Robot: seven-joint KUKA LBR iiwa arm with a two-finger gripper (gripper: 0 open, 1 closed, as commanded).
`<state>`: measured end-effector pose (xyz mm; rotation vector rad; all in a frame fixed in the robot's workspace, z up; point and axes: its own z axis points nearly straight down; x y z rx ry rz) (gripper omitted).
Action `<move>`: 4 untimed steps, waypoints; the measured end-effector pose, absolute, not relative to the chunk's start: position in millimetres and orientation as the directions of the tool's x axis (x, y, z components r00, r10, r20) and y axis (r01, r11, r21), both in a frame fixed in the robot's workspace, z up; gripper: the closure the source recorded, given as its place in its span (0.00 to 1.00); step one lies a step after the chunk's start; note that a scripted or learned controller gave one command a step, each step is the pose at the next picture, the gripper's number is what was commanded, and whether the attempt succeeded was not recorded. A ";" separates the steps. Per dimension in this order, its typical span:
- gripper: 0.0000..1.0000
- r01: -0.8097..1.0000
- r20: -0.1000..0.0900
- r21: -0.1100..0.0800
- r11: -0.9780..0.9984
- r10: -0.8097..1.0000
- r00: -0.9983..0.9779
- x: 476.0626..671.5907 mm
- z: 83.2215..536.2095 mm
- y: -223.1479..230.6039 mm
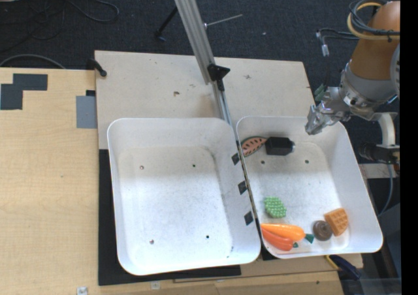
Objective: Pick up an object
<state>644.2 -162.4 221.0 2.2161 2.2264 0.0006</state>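
Jaws [315, 124] over right bin [366, 205] rim, aperture unclear; knobbly green ball [275, 207], glossy orange carrot [283, 235] inside.

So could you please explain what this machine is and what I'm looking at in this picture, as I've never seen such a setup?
It is a robot arm with a small gripper, reaching in from the right. One fixed camera looks down at a slant on a bench with two white bins. The gripper is above the right bin's far rim; I see nothing in it. That bin holds a black block, a striped oval piece, a green ball, a carrot toy, a brown disc and an orange waffle-like piece. The left bin sits beside it.
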 end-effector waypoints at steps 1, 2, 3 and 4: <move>1.00 1.000 0.003 -0.004 0.005 1.000 -0.005 627.9 220.6 -101.6; 1.00 1.000 0.003 -0.004 0.004 1.000 -0.004 612.2 231.3 -48.5; 1.00 1.000 0.002 -0.006 0.003 1.000 -0.003 602.3 220.1 0.8; 1.00 1.000 0.002 -0.007 0.003 1.000 -0.003 591.7 215.9 43.8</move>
